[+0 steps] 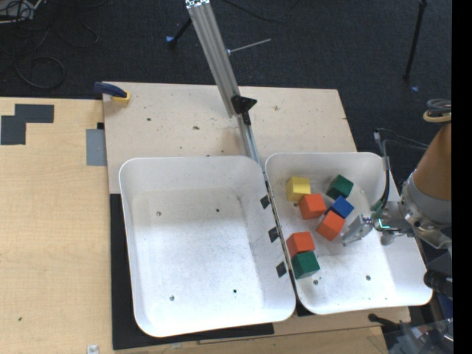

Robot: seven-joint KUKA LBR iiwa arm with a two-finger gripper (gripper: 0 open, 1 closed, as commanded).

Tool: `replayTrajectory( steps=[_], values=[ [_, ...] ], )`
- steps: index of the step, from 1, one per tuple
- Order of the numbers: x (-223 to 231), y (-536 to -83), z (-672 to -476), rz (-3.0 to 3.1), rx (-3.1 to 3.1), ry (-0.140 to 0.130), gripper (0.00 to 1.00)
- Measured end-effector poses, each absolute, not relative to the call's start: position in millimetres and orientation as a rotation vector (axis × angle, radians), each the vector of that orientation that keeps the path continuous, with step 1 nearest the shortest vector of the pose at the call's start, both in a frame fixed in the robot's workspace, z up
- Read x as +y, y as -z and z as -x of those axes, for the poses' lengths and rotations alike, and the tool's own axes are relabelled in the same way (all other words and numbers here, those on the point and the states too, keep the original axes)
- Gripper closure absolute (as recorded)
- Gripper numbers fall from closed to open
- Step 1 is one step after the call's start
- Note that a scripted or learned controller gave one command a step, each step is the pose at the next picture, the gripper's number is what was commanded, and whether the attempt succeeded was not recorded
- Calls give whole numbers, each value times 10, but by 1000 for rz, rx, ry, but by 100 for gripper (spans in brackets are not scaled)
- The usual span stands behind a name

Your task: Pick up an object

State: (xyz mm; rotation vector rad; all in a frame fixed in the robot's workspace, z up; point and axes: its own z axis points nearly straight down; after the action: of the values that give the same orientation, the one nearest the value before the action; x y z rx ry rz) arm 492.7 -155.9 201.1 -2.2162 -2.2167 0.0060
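A: Where's the arm in all this?

B: It comes in from the right, low over the right bin. The claw sits just beside the orange cube, on its right side, with the blue cube just above that.

A: So the orange one is the target?

B: That's my guess from where the claw points. Six cubes lie in that bin: a yellow cube, a green cube, the blue one and two orange ones in a tight bunch, then a second pair near the divider, orange over dark green. The left bin is not in play.

A: How should it go about the grasp?

B: The bunch is crowded, so the fingers need a free gap on each side of one cube. The orange cube nearest the claw has open floor below and to the right. I'd come in from that side, square the fingers to two flat faces, and close slowly so the cube doesn't skid into the blue one.

A: And the claw itself, open or closed?

B: I can't tell. It's small and blurred against the white floor. It may be touching the orange cube's edge, but nothing sits plainly between the fingers, so I wouldn't call anything held.
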Motion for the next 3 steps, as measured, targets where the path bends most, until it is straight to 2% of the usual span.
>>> replayTrajectory(
  steps=[1,2,3],
  values=[
    [-1566,-2029,-4934,2222,-2216,-2,0],
    [-1540,-1482,-5024,2219,-2213,-6,0],
    [-1531,-939,-5006,2218,-2213,-7,0]
  ],
)
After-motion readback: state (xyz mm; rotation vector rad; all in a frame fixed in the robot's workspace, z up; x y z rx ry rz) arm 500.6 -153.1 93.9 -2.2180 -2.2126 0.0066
